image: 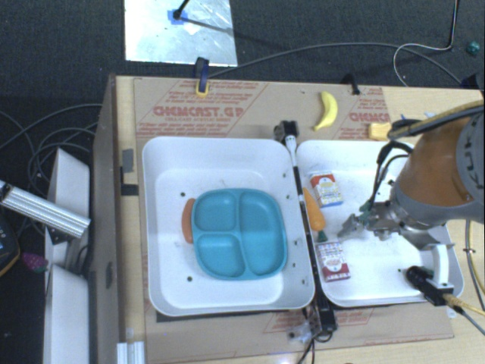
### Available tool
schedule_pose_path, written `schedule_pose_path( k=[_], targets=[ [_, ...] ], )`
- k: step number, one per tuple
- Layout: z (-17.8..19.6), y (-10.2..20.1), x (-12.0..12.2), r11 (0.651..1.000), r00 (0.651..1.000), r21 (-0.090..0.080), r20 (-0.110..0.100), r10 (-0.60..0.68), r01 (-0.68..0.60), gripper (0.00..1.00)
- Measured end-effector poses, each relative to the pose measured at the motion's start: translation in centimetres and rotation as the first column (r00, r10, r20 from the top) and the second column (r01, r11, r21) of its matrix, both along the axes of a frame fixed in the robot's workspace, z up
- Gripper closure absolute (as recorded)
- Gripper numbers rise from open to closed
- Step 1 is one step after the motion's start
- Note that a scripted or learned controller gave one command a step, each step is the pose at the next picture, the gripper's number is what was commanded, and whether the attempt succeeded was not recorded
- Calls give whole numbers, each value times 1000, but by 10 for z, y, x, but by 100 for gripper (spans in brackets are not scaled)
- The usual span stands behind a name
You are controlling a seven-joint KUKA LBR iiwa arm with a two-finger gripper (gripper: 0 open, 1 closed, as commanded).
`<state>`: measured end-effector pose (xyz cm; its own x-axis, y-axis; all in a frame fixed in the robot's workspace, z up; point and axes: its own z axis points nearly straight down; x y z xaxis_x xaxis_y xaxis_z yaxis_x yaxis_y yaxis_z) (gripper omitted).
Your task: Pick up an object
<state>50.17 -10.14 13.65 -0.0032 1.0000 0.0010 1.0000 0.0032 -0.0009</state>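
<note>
Dark carpet (53, 51) surrounds a bench (227, 105) topped with printed cardboard. A silvery sheet (180, 21) lies on the floor at upper centre-left of the frame.

Two white bins sit side by side on the bench. The left bin (167, 173) holds a blue divided plate (239, 232) at its centre. An orange oblong piece (186, 220) lies against the plate's left edge.

The right bin (379, 279) holds three items, all on its left side:
- A small carton (326, 189), white with red and green print, lies at the upper left.
- An orange carrot-like piece (314, 212) lies along the left wall, just below and left of the carton.
- A red-and-white box (333, 261) lies at the lower left.

A yellow banana (327, 110) rests on the cardboard above the right bin, outside it.

The arm (443, 169) enters from the right edge. Its gripper (350, 226) hangs over bare bin floor, between the carton and the red-and-white box and right of the carrot-like piece. How far the claw stands apart cannot be told from this angle. Nothing is seen in its grasp, and all three items lie on the bin floor.
</note>
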Motion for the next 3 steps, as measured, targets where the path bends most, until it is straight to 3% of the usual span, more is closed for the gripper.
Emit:
schedule_pose_path(
  k=[1,2,3],
  targets=[
    [-50,8,67,1000,1000,-14,12,-7,7,0],
    [-23,-18,153,1000,1000,-2,4,2,-2,0],
    [-52,10,162,1000,1000,-1,2,3,-3,0]
  ],
)
